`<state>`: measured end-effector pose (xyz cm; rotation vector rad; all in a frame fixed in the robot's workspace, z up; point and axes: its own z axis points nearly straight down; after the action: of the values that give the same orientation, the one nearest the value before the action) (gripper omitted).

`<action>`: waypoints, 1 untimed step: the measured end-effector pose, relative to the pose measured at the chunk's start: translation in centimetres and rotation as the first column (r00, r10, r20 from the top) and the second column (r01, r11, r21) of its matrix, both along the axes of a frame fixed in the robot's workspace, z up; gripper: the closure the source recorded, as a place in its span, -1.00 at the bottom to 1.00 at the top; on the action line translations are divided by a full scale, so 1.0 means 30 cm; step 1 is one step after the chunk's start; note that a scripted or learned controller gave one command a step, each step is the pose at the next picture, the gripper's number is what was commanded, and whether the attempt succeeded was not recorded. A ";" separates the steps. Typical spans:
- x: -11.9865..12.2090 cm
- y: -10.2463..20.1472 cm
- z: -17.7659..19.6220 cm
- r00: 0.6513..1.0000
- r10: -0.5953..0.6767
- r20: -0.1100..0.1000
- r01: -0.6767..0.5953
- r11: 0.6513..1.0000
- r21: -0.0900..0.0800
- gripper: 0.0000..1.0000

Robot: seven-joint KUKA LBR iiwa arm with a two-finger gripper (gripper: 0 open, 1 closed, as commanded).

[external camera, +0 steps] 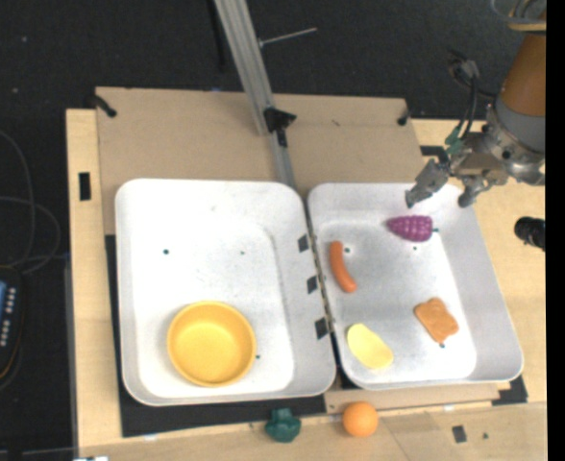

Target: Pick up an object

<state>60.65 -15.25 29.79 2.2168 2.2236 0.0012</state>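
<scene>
Grapes (410,227), a knobbly purple plastic bunch, lie near the far edge of the right bin (489,301), just below my gripper (447,192). I hang with fingers spread wide and nothing between them, placed to drop over that cluster. Nearer the bench's front lie a smooth orange sausage (341,266), pale lemon (368,346) and crusty bread (436,319).
</scene>
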 end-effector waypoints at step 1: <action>0.000 0.000 0.000 1.000 0.000 0.000 0.000 1.000 0.000 -1.00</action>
<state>60.65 -15.25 29.79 2.2168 2.2236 0.0013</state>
